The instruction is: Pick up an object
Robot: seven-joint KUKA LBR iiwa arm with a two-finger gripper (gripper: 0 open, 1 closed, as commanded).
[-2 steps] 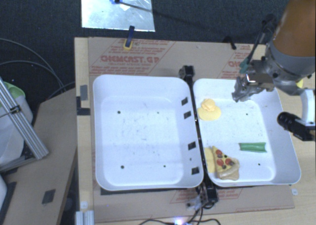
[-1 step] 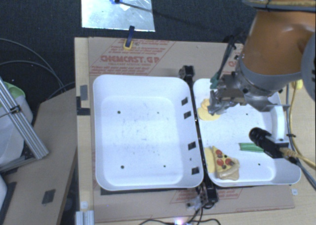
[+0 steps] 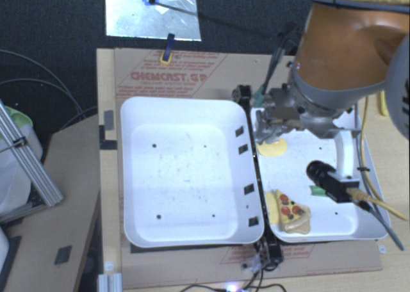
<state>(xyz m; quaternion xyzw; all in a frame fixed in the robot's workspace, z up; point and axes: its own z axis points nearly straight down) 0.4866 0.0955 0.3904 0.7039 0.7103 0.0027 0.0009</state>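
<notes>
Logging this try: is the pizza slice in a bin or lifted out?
In: the pizza slice lies flat in the right bin, apart from the gripper.

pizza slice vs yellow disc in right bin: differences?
Pizza slice is a wedge with red toppings; yellow disc is plain and round. Pizza slice lies fully in view near the front edge; yellow disc sits farther back, partly hidden by the end effector. Both lie flat in the right bin.

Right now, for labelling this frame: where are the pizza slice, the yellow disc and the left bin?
pizza slice (image 3: 291,210), camera view, middle of its topped face.
yellow disc (image 3: 274,149), camera view, its visible lower part.
left bin (image 3: 186,169), camera view, bare floor.
</notes>
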